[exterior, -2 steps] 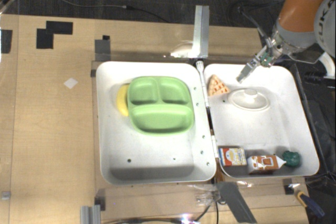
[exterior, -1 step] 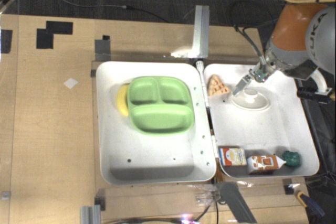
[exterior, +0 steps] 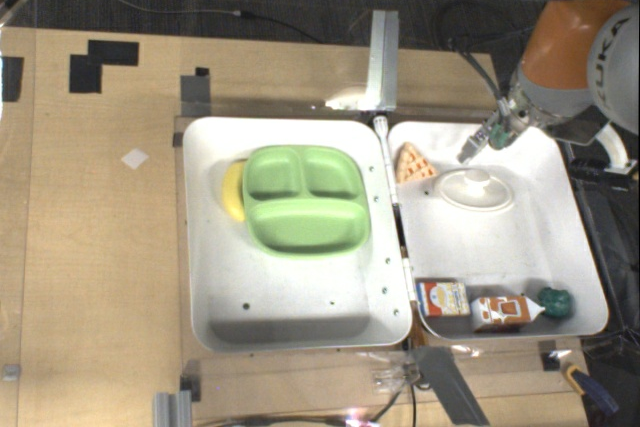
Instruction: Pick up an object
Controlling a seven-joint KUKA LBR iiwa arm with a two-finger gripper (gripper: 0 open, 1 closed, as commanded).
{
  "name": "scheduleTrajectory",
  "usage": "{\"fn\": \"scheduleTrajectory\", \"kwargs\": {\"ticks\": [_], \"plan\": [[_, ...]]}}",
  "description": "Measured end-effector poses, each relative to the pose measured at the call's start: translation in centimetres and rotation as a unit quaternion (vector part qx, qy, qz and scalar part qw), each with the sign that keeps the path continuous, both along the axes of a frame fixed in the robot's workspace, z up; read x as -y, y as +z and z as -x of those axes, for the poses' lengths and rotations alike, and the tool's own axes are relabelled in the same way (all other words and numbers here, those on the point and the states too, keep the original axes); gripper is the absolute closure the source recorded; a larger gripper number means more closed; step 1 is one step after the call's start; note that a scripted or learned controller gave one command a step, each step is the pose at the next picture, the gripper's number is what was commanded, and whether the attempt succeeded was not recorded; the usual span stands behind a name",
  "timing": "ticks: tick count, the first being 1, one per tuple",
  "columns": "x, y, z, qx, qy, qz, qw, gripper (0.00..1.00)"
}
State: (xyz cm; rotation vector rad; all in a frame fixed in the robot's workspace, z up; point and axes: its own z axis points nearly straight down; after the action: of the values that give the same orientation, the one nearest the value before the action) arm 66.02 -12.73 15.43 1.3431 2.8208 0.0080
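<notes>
Lid (exterior: 478, 188), white and domed, lies nearest the pincer (exterior: 478, 146), so drop straight onto its knob; whether that pincer is open I cannot tell.

Bright, even overhead light; white bins (exterior: 300, 315) nearly wash out. Soft shadow along the left bin's near wall. Glare on the metal post (exterior: 383, 65). Slightly soft focus throughout.

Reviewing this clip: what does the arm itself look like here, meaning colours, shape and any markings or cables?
The arm is rounded and bulky, with a broad orange band over pale grey casing. Dark lettering shows on the grey shell at the frame's right edge, cut off and unreadable. Dark cables run behind it. The gripper is small, slim, metallic grey and too blurred to show detail.
</notes>
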Motion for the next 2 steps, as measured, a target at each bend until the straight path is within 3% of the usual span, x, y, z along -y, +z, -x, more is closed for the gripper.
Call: {"fn": "scheduleTrajectory", "kwargs": {"ticks": [1,2], "plan": [[0.0,0.0,0.0,0.0,0.0,0.0001,1.0,0.0],[-3.5,-5.9,5.6,0.004,0.065,0.0013,0.9979,0.0]]}}
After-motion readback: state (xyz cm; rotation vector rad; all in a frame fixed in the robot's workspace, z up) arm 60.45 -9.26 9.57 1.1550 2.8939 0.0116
